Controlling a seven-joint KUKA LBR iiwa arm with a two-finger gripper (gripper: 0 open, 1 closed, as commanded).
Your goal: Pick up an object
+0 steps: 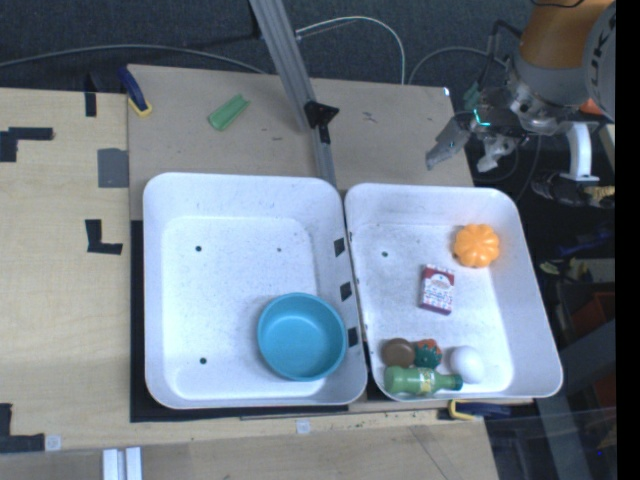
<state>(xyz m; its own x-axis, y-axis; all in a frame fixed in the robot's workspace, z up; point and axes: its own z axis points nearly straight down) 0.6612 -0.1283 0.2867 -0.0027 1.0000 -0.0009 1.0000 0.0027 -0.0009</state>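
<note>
My gripper point(468, 152) hangs above the far edge of the right bin point(520, 268), at the upper right, open with nothing between its fingers. Below it in the right bin lie an orange pumpkin-shaped toy point(476, 245), a small red box point(437, 290), a brown ball point(398, 352), a small orange and teal item point(428, 353), a white egg point(466, 364) and a green bottle point(420, 380). A blue bowl point(301, 335) sits in the left bin point(200, 268) near its front right corner.
A grey metal pole point(290, 58) slants across the bench behind the bins. A green block point(228, 112) and a blue and yellow clamp point(135, 92) lie on the board at the back left. Cables run behind the bench.
</note>
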